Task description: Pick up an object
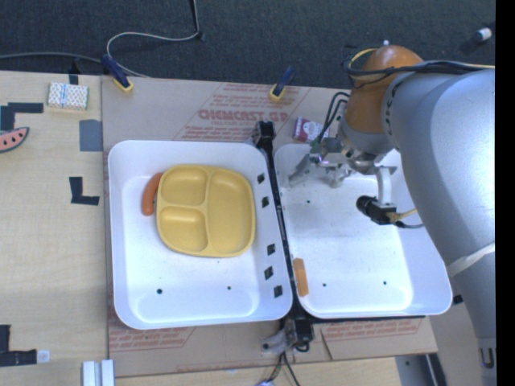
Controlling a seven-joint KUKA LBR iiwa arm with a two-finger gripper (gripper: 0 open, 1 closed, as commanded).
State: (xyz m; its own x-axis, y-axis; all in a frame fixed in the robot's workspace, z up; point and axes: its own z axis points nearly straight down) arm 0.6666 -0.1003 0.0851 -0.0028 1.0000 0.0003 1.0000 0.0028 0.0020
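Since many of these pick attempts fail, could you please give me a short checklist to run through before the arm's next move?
1. Something to pick is in reach: ok. A small orange piece lies at the right bin's left edge.
2. Claw is above the right bin: ok, near its upper left corner.
3. Claw is lined up over the orange piece: not ok, the piece lies apart, toward the bin's lower left.
4. Claw holds nothing yet: cannot tell, the wrist hides it.
5. Left bin contents are apart from the claw: ok. The yellow divided plate and the orange item beside it sit there.
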